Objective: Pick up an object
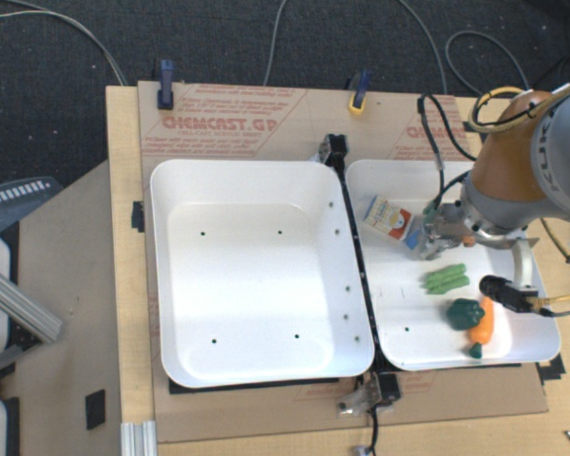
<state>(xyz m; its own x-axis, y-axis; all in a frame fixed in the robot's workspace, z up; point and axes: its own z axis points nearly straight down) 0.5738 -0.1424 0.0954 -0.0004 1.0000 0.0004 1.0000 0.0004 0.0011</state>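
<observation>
Gripper (pixel 435 238) low in right bin (pixel 399 345), just at 3 o'clock of the small white carton (pixel 388 218); jaw state cannot be told. Green ridged piece (pixel 446 279) lies at 6 o'clock of it, dark green and orange toy (pixel 473 319) further toward 5. Risk: closing beside the carton and nudging it away toward 9.
</observation>
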